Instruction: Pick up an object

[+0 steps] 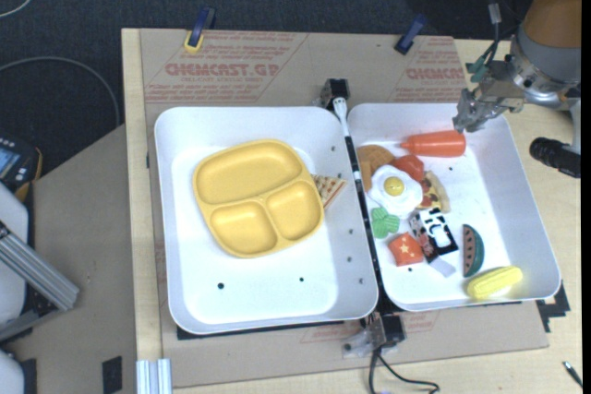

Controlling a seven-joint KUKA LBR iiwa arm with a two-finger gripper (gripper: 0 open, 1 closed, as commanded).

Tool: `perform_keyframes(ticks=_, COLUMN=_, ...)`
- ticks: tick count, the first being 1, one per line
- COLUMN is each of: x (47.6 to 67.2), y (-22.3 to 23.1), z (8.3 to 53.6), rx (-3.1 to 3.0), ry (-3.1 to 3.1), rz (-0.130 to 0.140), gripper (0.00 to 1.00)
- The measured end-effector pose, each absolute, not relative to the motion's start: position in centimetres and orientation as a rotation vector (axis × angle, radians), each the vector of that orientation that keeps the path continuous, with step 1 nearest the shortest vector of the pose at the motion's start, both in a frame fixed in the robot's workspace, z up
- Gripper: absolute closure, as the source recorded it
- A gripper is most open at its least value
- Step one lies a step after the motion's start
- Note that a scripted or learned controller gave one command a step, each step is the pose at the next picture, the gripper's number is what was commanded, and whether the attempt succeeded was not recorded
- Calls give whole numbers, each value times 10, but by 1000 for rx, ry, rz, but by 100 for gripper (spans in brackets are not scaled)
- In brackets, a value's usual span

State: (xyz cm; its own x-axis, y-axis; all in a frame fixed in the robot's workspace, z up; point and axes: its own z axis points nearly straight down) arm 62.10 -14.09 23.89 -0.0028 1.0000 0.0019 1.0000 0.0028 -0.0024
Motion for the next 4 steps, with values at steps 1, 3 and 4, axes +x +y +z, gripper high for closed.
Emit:
perform_keyframes(ticks=1, x=589, y=-101, z=225, rx=-2214, ry=-2221, rz=2, gripper=100)
perform_keyframes(ticks=3, x=519, y=-19, z=219, rx=-2213, ry=-2222, rz=2, gripper=100)
perform_keyframes(ticks=4, x=517, y=-16, z=223, rx=-2220, ry=-2222, rz=-1, gripper=100)
